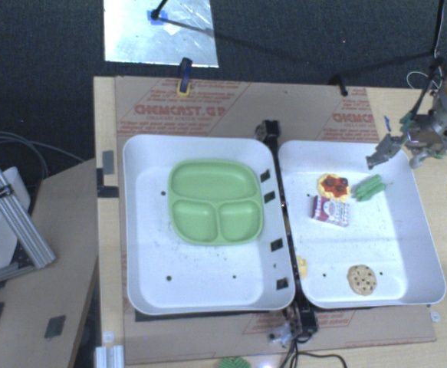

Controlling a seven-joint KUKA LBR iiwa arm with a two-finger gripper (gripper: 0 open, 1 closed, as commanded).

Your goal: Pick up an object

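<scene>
The right bin holds a yellow and red toy food piece, a green bean-like piece, a purple and white packet and a chocolate-chip cookie. My gripper hovers above the bin's far right corner, up and to the right of the green piece. It is open, with nothing between its fingers.
The left bin carries a green divided plate. A small yellow scrap lies by the right bin's left wall. Black clips run along the seam between the bins. A shiny metal sheet lies beyond the bench.
</scene>
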